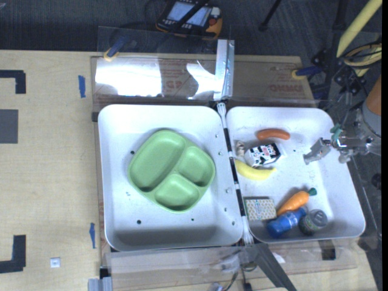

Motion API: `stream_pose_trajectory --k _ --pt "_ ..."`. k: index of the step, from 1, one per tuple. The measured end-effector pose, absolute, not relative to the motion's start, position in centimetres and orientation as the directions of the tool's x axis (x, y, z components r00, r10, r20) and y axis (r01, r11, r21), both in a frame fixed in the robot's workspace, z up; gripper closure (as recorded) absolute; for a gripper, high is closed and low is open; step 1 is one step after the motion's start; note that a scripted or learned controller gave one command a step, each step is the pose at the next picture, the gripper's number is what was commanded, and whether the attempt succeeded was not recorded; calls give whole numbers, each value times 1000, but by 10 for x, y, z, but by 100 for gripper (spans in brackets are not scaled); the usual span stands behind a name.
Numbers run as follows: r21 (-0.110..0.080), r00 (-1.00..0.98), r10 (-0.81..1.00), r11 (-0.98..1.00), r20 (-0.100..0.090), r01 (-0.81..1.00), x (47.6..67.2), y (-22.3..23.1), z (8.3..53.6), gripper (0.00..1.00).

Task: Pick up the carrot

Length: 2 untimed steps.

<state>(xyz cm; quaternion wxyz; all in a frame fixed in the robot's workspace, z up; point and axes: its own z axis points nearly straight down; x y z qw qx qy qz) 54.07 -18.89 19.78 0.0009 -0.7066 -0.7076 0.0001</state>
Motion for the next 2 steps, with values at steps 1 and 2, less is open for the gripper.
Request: stream_pose_trajectory --k 1,2 --pt "-1 -186 983 186 2 983 479 -176 149 0" --pt "1 -186 983 186 0 983 481 -176 159 100"
